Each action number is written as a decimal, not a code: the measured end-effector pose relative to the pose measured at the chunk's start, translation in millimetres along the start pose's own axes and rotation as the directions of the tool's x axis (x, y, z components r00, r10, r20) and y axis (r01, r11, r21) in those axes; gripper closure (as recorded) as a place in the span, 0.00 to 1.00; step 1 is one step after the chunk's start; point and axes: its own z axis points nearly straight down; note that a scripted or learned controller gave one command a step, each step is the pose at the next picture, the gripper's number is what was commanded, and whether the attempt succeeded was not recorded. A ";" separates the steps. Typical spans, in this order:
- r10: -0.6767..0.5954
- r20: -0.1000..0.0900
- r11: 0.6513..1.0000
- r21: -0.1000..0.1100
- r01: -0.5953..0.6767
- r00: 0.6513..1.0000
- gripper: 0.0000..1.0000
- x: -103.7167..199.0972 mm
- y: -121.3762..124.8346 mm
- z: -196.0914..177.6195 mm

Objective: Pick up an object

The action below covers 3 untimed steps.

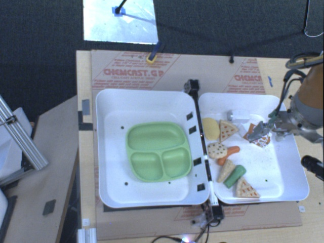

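The right bin (291, 186) holds several toy foods: a yellow piece (210, 128), a pizza-like wedge (228, 131), a speckled cookie (216, 150), an orange carrot (232, 150), a tan wedge (225, 170), a green piece (235, 176) and another pizza wedge (246, 189). My gripper (260, 130) reaches in from the right, low over the bin's upper right part. It sits directly over an orange-and-white piece (257, 138), partly hiding it. Whether it touches that piece is unclear. A pale, clear-looking item (238, 116) lies just up and left of the gripper.
The left bin (111, 135) holds a green three-compartment tray (157, 151). A black divider with clips (198, 135) runs between the bins. The arm's grey body and cables (306, 105) stand over the right bin's right rim. Bare bin floor lies at the right bin's lower right.
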 end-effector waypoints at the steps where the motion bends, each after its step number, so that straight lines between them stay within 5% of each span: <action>1: 0.002 -0.001 1.000 0.004 -0.002 1.000 0.00 0.1 -1.2 41.8; 3: 0.002 -0.001 1.000 0.003 -0.002 1.000 0.00 0.6 -4.6 135.8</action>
